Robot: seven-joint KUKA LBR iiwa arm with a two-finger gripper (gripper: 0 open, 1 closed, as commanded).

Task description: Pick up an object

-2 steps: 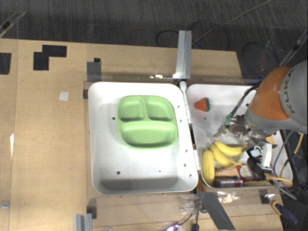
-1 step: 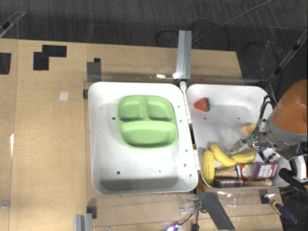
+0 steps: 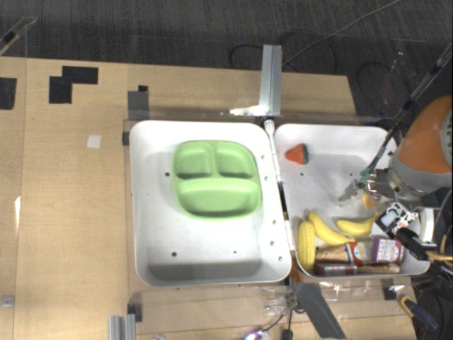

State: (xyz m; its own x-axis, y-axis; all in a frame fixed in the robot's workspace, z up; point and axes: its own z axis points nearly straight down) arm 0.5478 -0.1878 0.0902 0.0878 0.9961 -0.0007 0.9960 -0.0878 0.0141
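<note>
Camera view: right bin on desk, holding bananas, corn, strawberry. Hand seen above bananas; grip state cannot be told. Bananas judged light, smooth, curved; best taken mid-body.

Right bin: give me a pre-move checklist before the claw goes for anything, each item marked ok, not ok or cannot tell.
1. Claw is over the shallow white right bin: ok.
2. Claw fingers open for a grasp: cannot tell, too small and blurred.
3. Nothing between the fingers already: cannot tell.
4. Targets within the bin: ok. Two yellow bananas, a yellow corn cob and a flat brown snack packet crowd the near edge.
5. A target standing apart: ok. The small red strawberry toy lies alone near the far left corner.
6. Green divided plastic plate in the shallow white left bin is out of the way: ok.
</note>
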